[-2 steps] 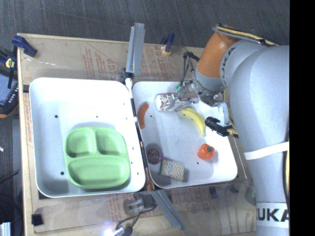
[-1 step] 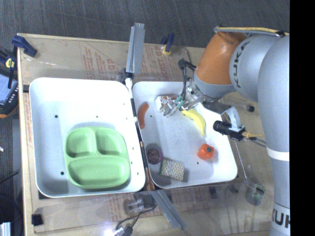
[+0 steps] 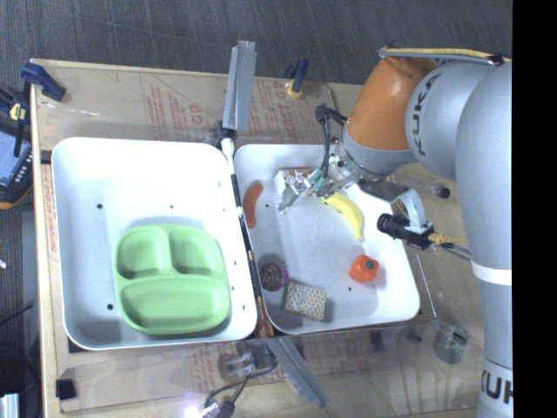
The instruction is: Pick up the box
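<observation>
Tabletop point(image 3: 130, 94) carrying two bins | box point(image 3: 305, 300) lying at right bin's point(image 3: 396, 307) 6 o'clock | jaws point(image 3: 300, 190) hovering at 12 o'clock, state indiscernible

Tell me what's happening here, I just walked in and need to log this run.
A grey robot arm reaches into the right bin, its end effector low near the back, beside the banana. The box it should pick up lies untouched at the front of that bin, next to a dark round fruit, with a tomato further right. A green divided tray sits in the left bin.
</observation>
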Action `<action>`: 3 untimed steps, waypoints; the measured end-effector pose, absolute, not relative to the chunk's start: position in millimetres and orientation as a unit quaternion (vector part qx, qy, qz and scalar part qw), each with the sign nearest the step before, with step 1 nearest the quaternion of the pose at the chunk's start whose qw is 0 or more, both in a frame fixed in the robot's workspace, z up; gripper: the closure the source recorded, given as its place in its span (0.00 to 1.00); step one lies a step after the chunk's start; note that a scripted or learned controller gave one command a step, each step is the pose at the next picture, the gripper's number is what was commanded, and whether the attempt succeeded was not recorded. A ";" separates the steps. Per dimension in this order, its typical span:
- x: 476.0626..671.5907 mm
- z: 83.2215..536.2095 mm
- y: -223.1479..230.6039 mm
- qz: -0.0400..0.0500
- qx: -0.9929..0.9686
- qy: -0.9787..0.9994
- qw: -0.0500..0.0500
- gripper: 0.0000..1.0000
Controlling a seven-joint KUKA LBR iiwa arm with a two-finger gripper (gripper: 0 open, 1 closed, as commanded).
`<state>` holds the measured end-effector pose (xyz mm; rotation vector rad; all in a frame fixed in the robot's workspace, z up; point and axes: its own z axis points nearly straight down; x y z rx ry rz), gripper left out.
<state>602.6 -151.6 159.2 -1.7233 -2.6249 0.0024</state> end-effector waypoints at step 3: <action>649.2 121.2 -141.4 -0.004 -0.598 -0.801 -0.018 1.00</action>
